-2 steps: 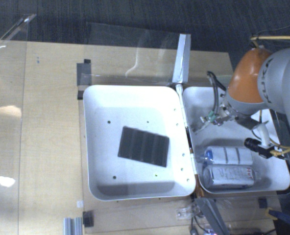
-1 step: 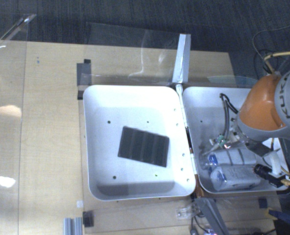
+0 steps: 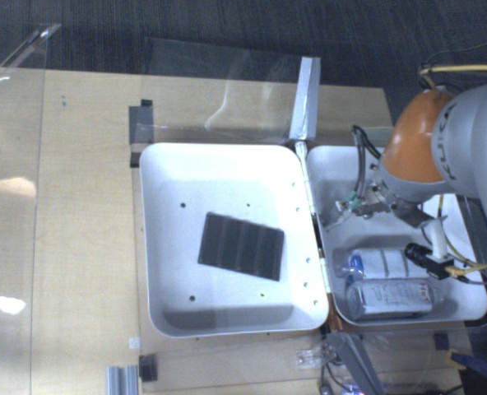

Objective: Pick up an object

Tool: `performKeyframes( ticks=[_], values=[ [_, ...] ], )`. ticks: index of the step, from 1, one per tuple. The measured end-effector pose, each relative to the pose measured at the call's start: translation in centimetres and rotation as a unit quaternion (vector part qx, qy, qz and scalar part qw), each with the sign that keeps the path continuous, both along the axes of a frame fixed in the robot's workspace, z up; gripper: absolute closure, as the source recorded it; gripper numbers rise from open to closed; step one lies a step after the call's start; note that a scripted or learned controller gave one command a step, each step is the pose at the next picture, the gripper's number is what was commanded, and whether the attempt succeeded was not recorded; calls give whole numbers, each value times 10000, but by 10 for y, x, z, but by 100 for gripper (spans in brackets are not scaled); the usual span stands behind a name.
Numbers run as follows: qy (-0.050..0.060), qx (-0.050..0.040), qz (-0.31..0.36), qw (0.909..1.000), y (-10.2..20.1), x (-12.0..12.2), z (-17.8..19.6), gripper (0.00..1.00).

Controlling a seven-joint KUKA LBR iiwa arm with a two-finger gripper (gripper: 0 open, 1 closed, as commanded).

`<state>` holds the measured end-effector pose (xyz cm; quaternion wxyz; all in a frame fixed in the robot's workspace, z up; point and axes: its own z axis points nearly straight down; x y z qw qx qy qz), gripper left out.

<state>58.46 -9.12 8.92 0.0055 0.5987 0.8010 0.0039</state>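
In the right bin [image 3: 334, 167] we see the grey arm [image 3: 461, 142] with its orange band reaching down, and the gripper [image 3: 360, 206] hangs over the bin floor near the left wall; we cannot tell its state. Near it, toward the front, lie a clear bottle [image 3: 377, 263] and a silver packet [image 3: 391, 298], touching each other. In the left bin [image 3: 165, 220] a dark ribbed pad [image 3: 241, 246] lies flat.

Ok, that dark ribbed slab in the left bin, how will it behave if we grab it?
The dark ribbed slab lies flat and thin, so probably hard to pinch. It looks stiff and light, likely sliding across the left bin rather than rolling.
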Motion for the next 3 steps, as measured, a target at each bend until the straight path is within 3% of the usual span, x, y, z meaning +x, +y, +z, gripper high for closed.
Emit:
performKeyframes(
  ticks=[1,2,3],
  values=[
    [-41,-22,320,9995,-27,-56,2,0],
    [-54,-7,334,9994,-25,-54,13,100],
    [-53,-7,334,9994,-25,-54,13,0]
  ],
)
